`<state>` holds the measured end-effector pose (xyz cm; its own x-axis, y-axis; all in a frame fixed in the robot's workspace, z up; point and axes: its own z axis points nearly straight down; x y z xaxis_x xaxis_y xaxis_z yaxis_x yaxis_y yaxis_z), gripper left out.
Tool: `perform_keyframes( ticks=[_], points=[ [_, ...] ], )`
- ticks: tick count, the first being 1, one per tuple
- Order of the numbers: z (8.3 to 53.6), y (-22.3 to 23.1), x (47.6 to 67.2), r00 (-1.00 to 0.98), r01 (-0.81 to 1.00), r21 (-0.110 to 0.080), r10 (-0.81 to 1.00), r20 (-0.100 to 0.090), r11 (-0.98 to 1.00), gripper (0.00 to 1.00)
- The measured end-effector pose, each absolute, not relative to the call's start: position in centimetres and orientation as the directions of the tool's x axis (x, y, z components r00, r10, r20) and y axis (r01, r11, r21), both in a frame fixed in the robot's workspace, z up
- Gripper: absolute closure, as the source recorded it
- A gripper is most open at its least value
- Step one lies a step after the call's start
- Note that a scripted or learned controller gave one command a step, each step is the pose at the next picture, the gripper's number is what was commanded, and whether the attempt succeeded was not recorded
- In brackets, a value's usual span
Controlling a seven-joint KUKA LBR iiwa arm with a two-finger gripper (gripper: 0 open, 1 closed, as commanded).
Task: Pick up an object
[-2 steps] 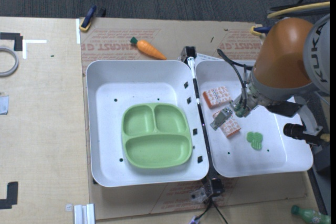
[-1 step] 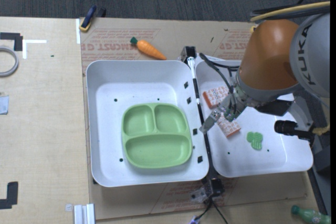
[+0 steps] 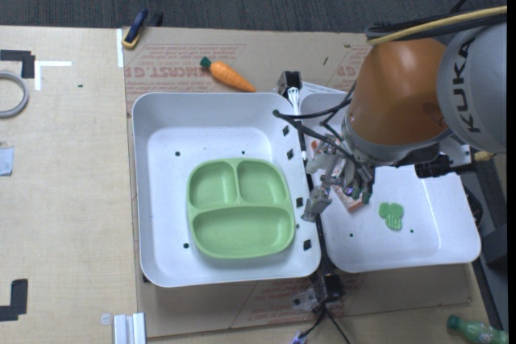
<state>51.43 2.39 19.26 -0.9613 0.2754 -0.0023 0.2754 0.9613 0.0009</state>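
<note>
**Pincer low over the right bin, nothing lifted yet**

The pincer (image 3: 334, 193) hangs at the left side of the right bin (image 3: 451, 254), very near the wall that divides the two bins. Wires and parts of the wrist cover it, and whether it is open or closed cannot be told from this view. A small reddish and white thing (image 3: 353, 202) lies just beside the pincer, on its right, maybe touching it. I cannot say that the pincer grips it, and I cannot name what it is.

To the right of the pincer, a little apart, a small green object (image 3: 392, 216) lies on the floor of the same bin. To the left of the pincer, in the left bin (image 3: 153, 173), lies a green divided plate (image 3: 239, 209) with three compartments. Behind the pincer and to its left, outside the bins, a toy carrot (image 3: 227, 74) rests on the surface (image 3: 64, 197).

As I judge it, the task is at the reaching or grasping step. No object is seen raised above a bin. What is left is a sure grip and the lift. The nearest candidate seems to be the reddish thing, then the green object.
</note>
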Motion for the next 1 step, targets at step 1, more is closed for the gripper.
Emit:
perform_keyframes(
  ticks=[1],
  points=[
    [19.27, 1.22, 51.31, -0.998, 0.067, 0.001, 0.067, -0.003, 0.998, 0.0]
  ],
)
